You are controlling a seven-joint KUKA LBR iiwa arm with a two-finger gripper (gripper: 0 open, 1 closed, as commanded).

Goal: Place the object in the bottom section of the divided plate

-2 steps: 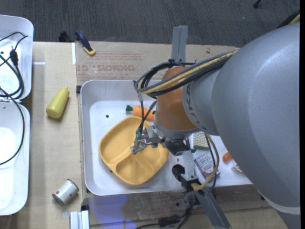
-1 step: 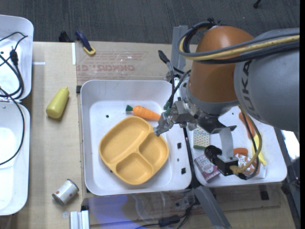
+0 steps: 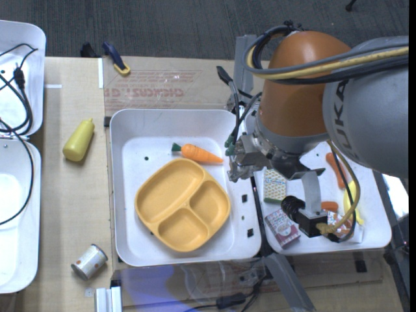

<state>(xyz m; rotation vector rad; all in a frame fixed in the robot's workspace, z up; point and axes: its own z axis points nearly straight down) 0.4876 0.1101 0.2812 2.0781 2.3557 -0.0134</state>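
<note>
Near edge of the surface [image 3: 71, 207]: small silver can [image 3: 88, 261] lying on its side, left of the left bin [image 3: 120, 194]. Yellow divided plate [image 3: 182, 204] sits in that bin, tilted diagonally, all three sections bare. Right bin [image 3: 374, 229] holds a small pink-white carton [image 3: 282, 228], a green patterned packet [image 3: 275, 186], something yellow and reddish at its right side, partly hidden by cables. Toy carrot [image 3: 200, 153] lies on the left bin floor just beyond the plate's far rim, near but apart. Hand [image 3: 242, 163] hovers over the divide between bins, right of the carrot; can't tell its state. Yellow squeeze bottle [image 3: 78, 140] lies on the surface further left. Blue-yellow clamp [image 3: 116, 58] at far edge.
</note>
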